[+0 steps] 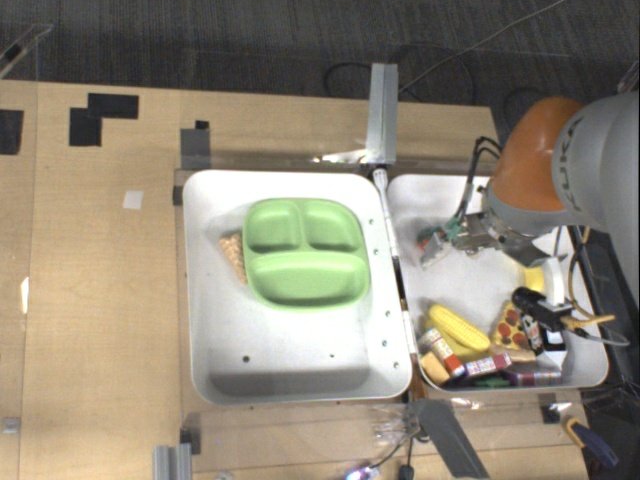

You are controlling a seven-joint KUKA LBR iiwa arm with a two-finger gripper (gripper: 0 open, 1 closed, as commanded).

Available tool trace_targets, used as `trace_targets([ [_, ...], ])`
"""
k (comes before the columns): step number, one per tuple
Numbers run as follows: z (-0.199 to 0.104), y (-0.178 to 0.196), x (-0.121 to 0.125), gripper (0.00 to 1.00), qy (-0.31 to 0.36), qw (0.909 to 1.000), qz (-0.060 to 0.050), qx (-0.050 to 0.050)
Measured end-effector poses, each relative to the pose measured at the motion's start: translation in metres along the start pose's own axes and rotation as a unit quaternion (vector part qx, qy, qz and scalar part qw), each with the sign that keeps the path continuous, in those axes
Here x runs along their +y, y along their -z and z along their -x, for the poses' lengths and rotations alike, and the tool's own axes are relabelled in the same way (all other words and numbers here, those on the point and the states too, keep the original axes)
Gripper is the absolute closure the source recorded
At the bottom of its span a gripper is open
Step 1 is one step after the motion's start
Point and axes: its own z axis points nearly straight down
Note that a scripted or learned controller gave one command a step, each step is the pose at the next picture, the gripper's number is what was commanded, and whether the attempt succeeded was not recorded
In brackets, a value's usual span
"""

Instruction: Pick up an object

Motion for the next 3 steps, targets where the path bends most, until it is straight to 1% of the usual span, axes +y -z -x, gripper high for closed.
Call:
trace_targets([
  [1,0.06,-0.018,0.069,0.0,0.018,0.9998,-0.007,0.001],
  [2,0.058,-0.004,0.073,1.0,0.023,0.9997,-0.002,-0.001],
  [3,0.013,0.083,0.061,1.0,0.056,0.9984,-0.006,0.001],
])
